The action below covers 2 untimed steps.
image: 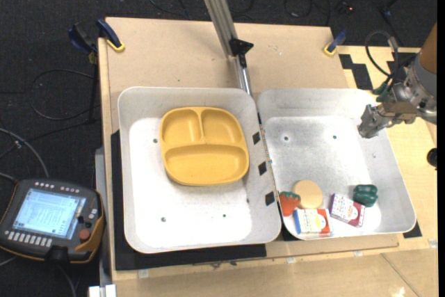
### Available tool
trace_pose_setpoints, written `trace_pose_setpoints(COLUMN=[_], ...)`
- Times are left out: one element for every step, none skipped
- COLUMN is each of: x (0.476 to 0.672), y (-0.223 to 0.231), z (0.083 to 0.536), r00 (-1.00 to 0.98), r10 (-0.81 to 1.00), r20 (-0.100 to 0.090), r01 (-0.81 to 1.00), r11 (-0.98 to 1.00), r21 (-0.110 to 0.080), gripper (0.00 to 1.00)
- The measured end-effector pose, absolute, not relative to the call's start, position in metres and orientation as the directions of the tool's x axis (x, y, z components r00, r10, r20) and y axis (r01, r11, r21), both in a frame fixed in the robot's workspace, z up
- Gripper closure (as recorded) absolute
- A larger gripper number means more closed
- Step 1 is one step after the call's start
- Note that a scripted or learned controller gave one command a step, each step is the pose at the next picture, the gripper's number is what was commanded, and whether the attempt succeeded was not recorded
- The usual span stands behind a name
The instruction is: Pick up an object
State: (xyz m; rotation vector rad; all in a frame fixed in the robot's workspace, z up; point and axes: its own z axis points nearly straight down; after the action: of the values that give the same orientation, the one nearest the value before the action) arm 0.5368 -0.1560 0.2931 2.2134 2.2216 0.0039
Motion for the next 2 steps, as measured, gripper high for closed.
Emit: trace_pose_setpoints(x=[0.543, 0.555], y=[-0.114, -0.059], z=[0.284, 0.267], r00=[-0.007, -0.008], r10=[1.000, 1.000], r20=[0.001, 0.002], r01=[1.000, 1.000], r11=[0.007, 0.008], r21=[0.000, -0.002], gripper=[1.00, 1.00])
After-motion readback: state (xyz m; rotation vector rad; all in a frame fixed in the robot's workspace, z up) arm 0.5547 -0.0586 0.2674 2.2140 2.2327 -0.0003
